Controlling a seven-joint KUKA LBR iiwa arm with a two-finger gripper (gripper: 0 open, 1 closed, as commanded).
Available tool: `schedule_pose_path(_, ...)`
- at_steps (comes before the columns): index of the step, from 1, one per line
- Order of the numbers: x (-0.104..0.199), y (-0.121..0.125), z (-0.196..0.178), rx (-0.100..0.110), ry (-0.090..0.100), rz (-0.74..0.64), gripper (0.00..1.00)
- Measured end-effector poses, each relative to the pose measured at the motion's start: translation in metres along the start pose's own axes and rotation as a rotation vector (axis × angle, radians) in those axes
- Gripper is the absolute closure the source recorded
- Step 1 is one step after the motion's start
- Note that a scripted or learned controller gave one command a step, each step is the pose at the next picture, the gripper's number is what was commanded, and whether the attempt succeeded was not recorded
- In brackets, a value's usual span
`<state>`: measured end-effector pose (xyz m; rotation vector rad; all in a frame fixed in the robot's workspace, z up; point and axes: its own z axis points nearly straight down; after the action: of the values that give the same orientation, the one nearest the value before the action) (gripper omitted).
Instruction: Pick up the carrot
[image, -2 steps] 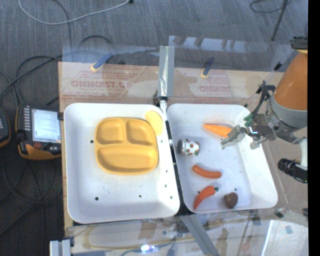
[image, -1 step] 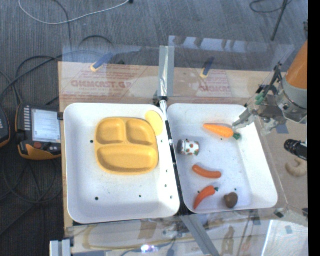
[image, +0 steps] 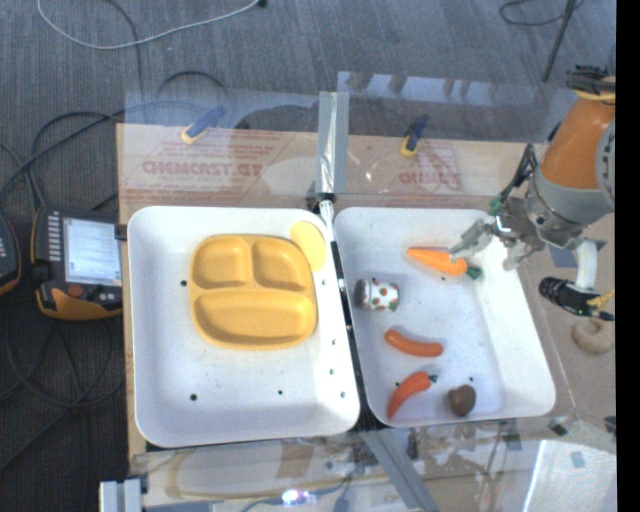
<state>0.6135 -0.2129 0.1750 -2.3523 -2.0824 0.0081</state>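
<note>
Grey carpet all round, strewn with dark cables; cardboard-topped tabletop (image: 200, 165) carrying two shallow white bins side by side. Left bin (image: 160, 390) holding a yellow divided tray (image: 253, 290), with a pale yellow piece (image: 310, 243) tucked against the tray's upper right corner. Right bin (image: 520, 340) holding the carrot (image: 437, 260) near its upper edge, lying almost level, orange body pointing left, green tip to the right. Below and left of that, a small spotted can (image: 379, 294) on its side; lower still, an orange-red sausage-like piece (image: 414, 345), then a red chili pepper (image: 407, 392) and a brown rounded lump (image: 461, 400) close to the bottom rim. Claw (image: 494, 243) reaching in from the right, hanging over the bin's upper right corner, just beside the carrot's green end, fingers spread apart with nothing between them. Orange band of the arm (image: 578, 140) above, at the right edge. Handheld controller (image: 85, 262) with lit screen on the floor left of the bins.
</note>
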Motion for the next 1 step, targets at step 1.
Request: schedule_pose_path(1, 0.0201, 0.0386, 0.0802, -0.004, 0.001, -0.335, 0.00)
